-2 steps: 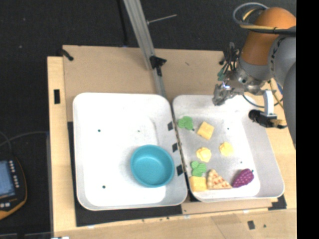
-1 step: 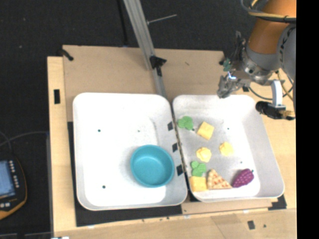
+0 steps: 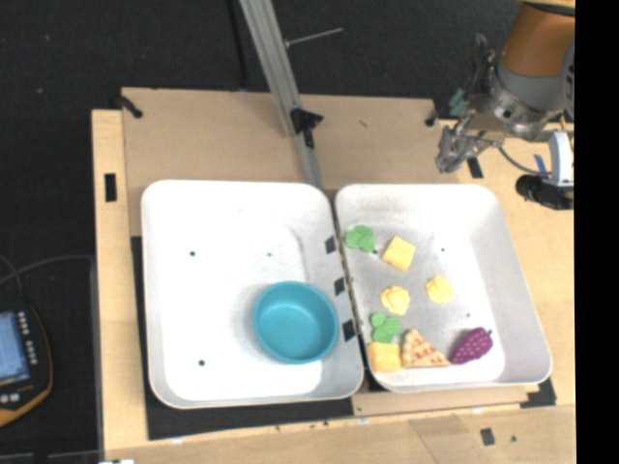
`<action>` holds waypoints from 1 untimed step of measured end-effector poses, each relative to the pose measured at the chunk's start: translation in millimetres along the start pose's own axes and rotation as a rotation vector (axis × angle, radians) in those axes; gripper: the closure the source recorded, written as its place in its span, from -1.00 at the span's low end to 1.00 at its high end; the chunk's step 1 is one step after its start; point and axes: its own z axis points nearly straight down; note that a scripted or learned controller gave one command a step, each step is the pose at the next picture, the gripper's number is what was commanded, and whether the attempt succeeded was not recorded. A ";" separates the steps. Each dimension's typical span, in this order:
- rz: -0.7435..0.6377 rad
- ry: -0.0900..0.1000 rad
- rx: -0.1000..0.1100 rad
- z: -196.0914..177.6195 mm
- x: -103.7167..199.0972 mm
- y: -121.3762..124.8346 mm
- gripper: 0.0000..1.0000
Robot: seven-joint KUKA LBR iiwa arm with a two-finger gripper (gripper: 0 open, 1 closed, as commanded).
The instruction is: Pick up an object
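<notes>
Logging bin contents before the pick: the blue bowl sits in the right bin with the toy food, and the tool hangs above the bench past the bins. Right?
Not quite. The camera view shows the blue bowl in the left bin, apart from the toy food in the right bin. The tool does hang above the bench past the bins.

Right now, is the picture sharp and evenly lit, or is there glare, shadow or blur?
Camera view: even light, both white bins bright, nearly washed out; soft shadow beside the blue bowl; toy pieces slightly soft; gripper a little blurred.
</notes>
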 end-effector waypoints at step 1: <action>-0.003 0.002 0.006 -3.5 41.0 -22.1 1.00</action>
